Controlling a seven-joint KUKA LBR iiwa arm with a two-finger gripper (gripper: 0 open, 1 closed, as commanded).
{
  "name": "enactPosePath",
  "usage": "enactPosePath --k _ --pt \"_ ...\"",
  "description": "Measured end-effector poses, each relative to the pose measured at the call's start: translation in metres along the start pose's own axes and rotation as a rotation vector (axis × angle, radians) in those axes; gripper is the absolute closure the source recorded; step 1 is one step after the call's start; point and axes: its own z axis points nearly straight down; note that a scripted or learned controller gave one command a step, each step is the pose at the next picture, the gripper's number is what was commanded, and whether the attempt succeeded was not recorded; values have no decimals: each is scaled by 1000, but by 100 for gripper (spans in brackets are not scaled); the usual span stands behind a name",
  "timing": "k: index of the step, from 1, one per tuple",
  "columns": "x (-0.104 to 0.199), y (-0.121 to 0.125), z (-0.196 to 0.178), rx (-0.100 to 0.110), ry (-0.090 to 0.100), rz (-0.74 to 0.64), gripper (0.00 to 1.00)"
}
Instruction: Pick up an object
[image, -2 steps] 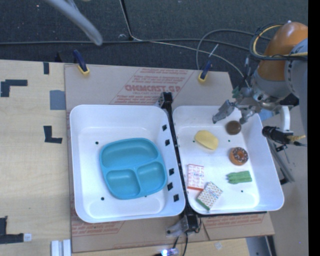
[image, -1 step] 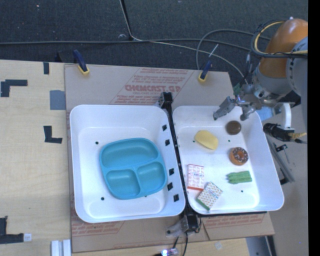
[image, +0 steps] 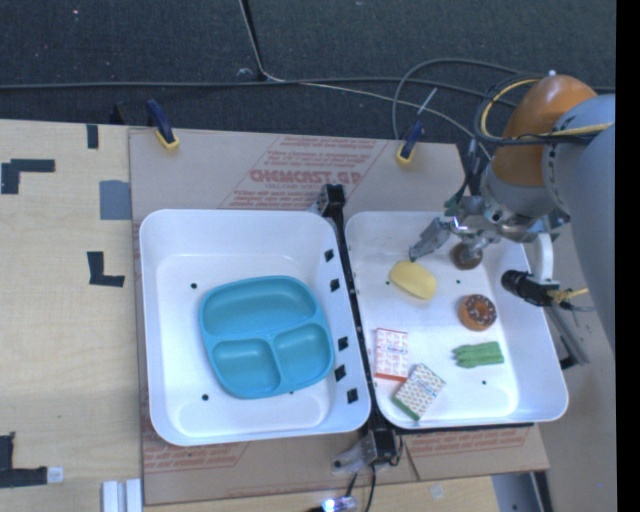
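Right bin (image: 530, 395), used here as the landmark. Five loose objects on its floor, all candidates for the pick.

Yellow lemon-shaped piece (image: 413, 279): upper-left part of the right bin, lying flat, not touching anything else.

Chocolate doughnut with sprinkles (image: 478, 312): toward the right bin's right wall, mid-height.

Green leafy piece (image: 478, 354): just below the doughnut, apart from it.

Red-and-white printed packet (image: 390, 353): near the right bin's left wall, lower half.

Speckled green-and-white box (image: 419, 390): just below the packet, tilted, its corner touching or overlapping the packet's lower edge; cannot tell which.

Gripper (image: 445, 236): over the right bin's upper middle, above and to the right of the lemon piece. One grey finger (image: 428, 241) slants down-left toward the lemon, its tip close to it but apart. A second, darker rounded tip sits further right. The two stand spread, with bare bin floor between them; nothing is held.

Arm (image: 545, 120): grey, orange band, enters over the right bin's upper-right corner.

Left bin (image: 165, 390): touching the right bin's left side. Holds a blue divided plate (image: 266, 335), three compartments, lying flat in the middle.

Cardboard sheet (image: 300, 170) under both bins, clamped at its far edge.
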Motion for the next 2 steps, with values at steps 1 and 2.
enactPosePath --k 1,2 --pt "1 1 52 -7 -2 0 0" --pt "2 3 36 -13 -1 -2 100"
